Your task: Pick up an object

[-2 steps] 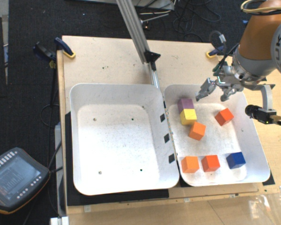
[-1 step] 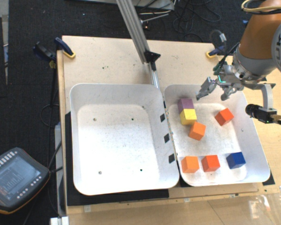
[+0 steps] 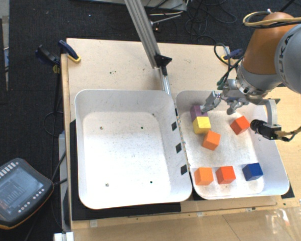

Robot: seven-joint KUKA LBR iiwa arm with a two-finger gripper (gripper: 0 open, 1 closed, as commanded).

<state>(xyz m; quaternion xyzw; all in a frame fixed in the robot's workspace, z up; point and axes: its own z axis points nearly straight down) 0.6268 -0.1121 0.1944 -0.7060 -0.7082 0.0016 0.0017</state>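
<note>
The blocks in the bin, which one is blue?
The blue block is the one at the near right end of the right bin, beside the red-orange block. The others are orange, red-orange, yellow or purple.

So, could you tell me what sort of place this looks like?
Probably a robotics lab: a grey arm's gripper over white bins of coloured blocks, a teach pendant and loose cables on the floor.

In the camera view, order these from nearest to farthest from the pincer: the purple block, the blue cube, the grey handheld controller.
From the pincer:
1. Purple block, just left of it, right bin.
2. Blue cube, bin's lower right.
3. Grey handheld controller, far lower left, off the bench.
</note>
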